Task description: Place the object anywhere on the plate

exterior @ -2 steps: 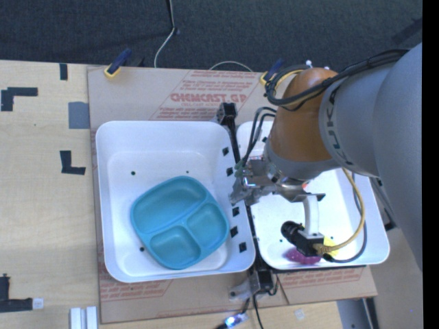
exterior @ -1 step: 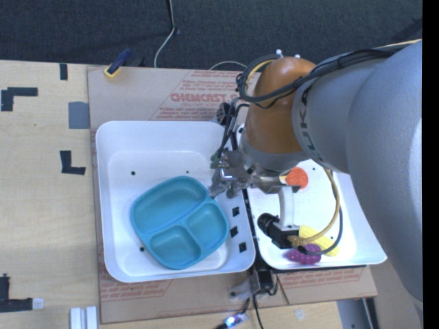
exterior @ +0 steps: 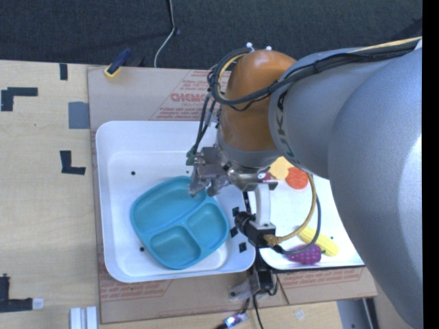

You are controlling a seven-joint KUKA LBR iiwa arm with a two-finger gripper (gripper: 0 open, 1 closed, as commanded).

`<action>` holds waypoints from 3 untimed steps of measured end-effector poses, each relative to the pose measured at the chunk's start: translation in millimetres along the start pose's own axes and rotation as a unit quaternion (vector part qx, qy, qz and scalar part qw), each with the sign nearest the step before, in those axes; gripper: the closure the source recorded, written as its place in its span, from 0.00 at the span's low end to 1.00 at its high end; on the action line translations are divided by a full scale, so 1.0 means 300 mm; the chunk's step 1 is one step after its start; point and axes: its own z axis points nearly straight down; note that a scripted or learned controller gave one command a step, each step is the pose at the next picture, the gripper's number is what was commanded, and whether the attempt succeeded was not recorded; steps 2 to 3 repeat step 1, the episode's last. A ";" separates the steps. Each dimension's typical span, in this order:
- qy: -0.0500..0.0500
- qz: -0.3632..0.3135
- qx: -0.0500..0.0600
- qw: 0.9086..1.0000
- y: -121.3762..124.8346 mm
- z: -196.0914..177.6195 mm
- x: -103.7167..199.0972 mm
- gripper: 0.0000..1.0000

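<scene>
Plate (exterior: 180, 228) was what I watched first: a blue divided dish lying in the left bin (exterior: 110, 184), its long axis running from upper left to lower right. From my remote seat the jaws (exterior: 204, 178) sat over the plate's upper right rim, but the wrist hid them, so I could not tell their opening or whether anything was held. Loose toys, an orange piece (exterior: 297, 177) and purple grapes (exterior: 306, 255), lay to the jaws' right in the other bin (exterior: 343, 242).

White bins (exterior: 113, 184) on cardboard (exterior: 137, 98), a yellow-and-blue clip (exterior: 117, 62) and black cable (exterior: 167, 19) behind.
</scene>
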 end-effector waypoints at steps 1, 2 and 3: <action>-0.001 0.002 0.001 1.000 0.000 0.003 -0.010 0.00; -0.001 0.002 0.001 1.000 0.000 0.003 -0.010 0.00; -0.001 0.002 0.001 1.000 0.000 0.003 -0.010 0.00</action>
